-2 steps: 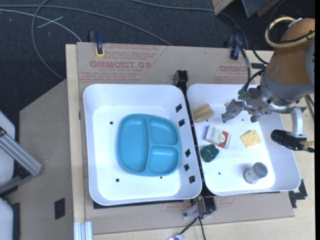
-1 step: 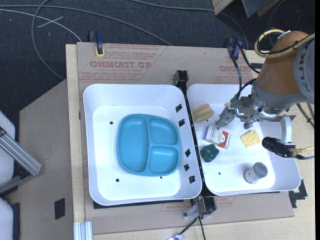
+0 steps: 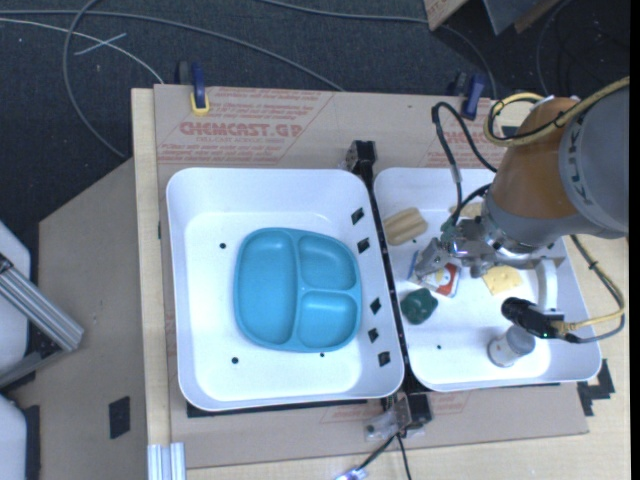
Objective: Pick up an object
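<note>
My gripper hangs low in the left half of the right bin, with the grey and orange arm reaching in from the right. Just under and beside it lies a small red and white object, partly covered by the gripper. A dark green object sits in front of it near the bin's left wall. A tan block lies behind it. A pale yellow piece rests to the right, under the wrist.
The left bin holds a blue divided plate. A row of black clips runs along the wall between the bins. A grey cylinder stands at the right bin's front. Cables loop behind the arm.
</note>
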